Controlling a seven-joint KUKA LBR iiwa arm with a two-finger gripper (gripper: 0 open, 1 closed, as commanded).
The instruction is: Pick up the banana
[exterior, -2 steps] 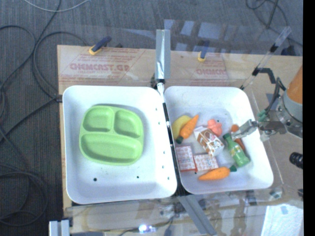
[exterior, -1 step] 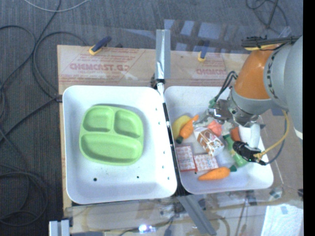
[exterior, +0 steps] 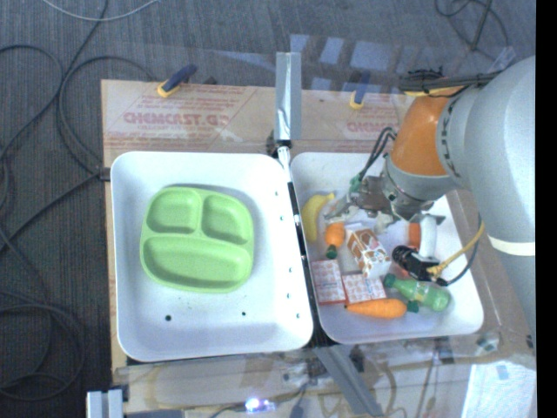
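Table [exterior: 130, 120] with two white bins, right bin [exterior: 470, 316] crowded.
Banana [exterior: 315, 214] hugs its left wall beside the gripper [exterior: 361, 200]; grip state unclear; "CHEMCAST" printed behind.

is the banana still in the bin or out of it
In the bin. The banana lies on the floor of the right bin by its left wall, beside the gripper.

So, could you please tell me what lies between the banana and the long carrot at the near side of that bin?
In the camera view, a small orange piece and red-and-white cartons lie between the banana and the carrot.
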